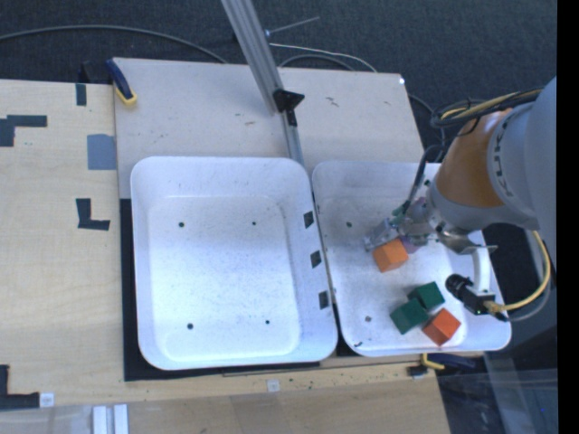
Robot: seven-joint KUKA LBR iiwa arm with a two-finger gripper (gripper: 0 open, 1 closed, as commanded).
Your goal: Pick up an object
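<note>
In the right bin (348, 197), the orange block (391, 257) sits directly under the claw (394, 236), seemingly touching it; whether the claw grips it cannot be told.

Glossy white plastic bins (226, 174); pale matt wooden bench (54, 233); ribbed metal rail (251, 34); perhaps foam blocks (425, 310)

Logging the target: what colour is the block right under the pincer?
Orange block, beneath the pincer; clearest in the camera view.
</note>
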